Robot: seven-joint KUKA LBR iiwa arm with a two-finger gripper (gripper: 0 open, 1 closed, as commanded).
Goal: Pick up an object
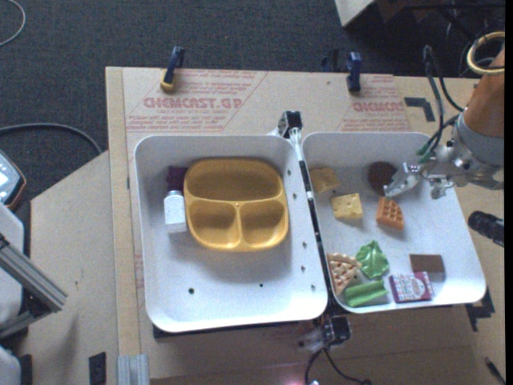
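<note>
The arm comes in over the far side of the right bin [473, 239], and its gripper [405, 181] hangs low above the bin floor with the fingers reaching out toward the middle of the bench. I cannot tell whether those fingers are spread or closed; from here they blur into one pale shape, and nothing shows between them.

Closest to the fingertips is a dark brown round piece [380, 175], just beside them on the side away from the arm, maybe touching. Just below the tips, toward the near edge of the bin, sits an orange waffle [390, 213]. Past that, further from the arm, lies a yellow cheese wedge [347, 207], and a tan bread-like piece [324, 179] rests beyond the brown round one, next to the wall between the bins.

Well apart from the gripper, along the near end of the bin, are a green leaf [372, 259], a green pod [365, 295], a pizza slice [343, 269], a pink packet [409, 286] and a brown block [426, 263].

The left bin [160, 295] holds a yellow divided plate [236, 203] with a small white bottle [175, 212] beside it.
</note>
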